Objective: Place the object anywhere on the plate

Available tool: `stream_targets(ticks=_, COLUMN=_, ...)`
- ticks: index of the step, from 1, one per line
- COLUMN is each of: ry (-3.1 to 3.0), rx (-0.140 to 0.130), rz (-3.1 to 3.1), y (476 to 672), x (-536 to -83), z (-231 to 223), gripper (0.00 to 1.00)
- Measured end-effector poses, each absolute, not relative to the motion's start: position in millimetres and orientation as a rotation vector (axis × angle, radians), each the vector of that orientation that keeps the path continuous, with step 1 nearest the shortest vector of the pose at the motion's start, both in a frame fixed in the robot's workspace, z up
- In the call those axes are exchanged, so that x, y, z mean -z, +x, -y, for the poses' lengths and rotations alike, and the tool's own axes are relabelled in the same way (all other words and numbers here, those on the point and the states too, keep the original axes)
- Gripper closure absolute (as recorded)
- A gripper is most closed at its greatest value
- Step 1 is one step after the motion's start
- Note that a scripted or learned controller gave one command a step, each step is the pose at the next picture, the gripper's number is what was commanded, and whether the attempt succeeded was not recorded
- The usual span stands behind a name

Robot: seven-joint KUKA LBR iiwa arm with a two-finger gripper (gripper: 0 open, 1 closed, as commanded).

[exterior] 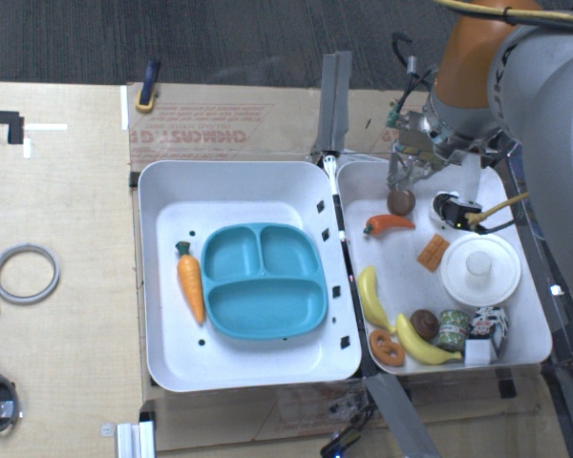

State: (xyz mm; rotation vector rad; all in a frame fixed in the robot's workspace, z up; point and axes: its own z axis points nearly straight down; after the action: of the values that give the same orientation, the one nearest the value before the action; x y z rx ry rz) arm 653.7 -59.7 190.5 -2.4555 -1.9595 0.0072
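The grey arm with its orange band reaches in from the right and angles down into the far end of the right bin (525, 346). Its hand (404, 175) points downward just above a small brown round object (400, 201); whether the fingers are open or closed cannot be told. Just beside that object lies a red pepper (390, 223), then an orange block (433, 252), a white lidded pot (479, 268), two bananas (371, 299) and a pretzel (387, 348). In the left bin (162, 351), a blue divided plate (264, 281) sits in the middle, with a carrot (191, 282) lying just beside its left edge.
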Motion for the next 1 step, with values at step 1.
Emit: stream_targets(ticks=1, ry=-2.147, rx=-0.005, rz=2.292, y=631.6, x=-190.8, z=-1.8, gripper=1.0)
